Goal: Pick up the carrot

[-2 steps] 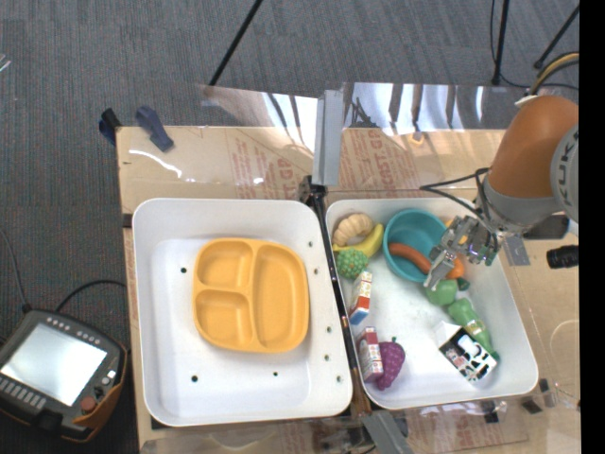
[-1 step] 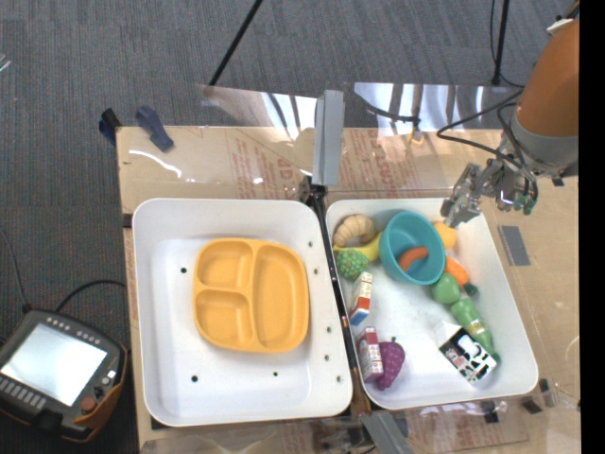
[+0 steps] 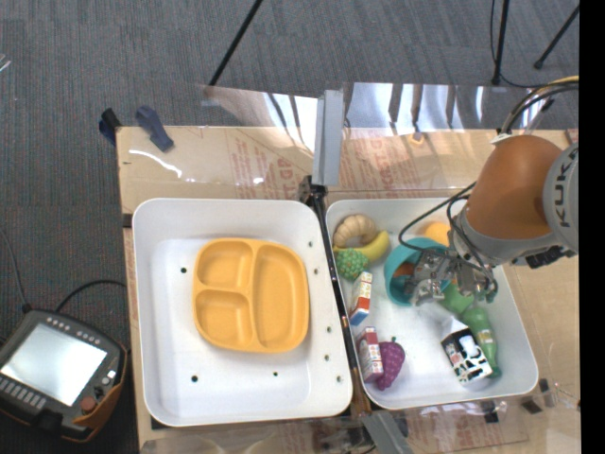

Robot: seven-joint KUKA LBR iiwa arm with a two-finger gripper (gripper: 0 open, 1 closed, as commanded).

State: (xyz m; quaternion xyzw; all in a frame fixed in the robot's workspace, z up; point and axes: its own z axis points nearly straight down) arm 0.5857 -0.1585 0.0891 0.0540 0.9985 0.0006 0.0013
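Note:
In the right bin [image 3: 523, 348], a teal bowl [image 3: 402, 253] holds a small orange-brown piece [image 3: 405, 274] that looks like the carrot; most of it is hidden. My gripper [image 3: 437, 287] hangs low over the bowl's right side, just to the right of that piece, under the orange wrist band [image 3: 510, 192]. Whether the gripper touches the carrot cannot be made out.
The right bin is crowded: a bread roll [image 3: 355, 229], a banana [image 3: 375, 247], a green fruit [image 3: 351, 263], small cartons [image 3: 362, 296], purple grapes [image 3: 389, 358], a green bottle [image 3: 478, 324], a black-and-white carton [image 3: 463, 355] and a yellow-orange fruit [image 3: 436, 232]. A yellow divided plate [image 3: 251, 294] lies in the left bin [image 3: 161, 348].

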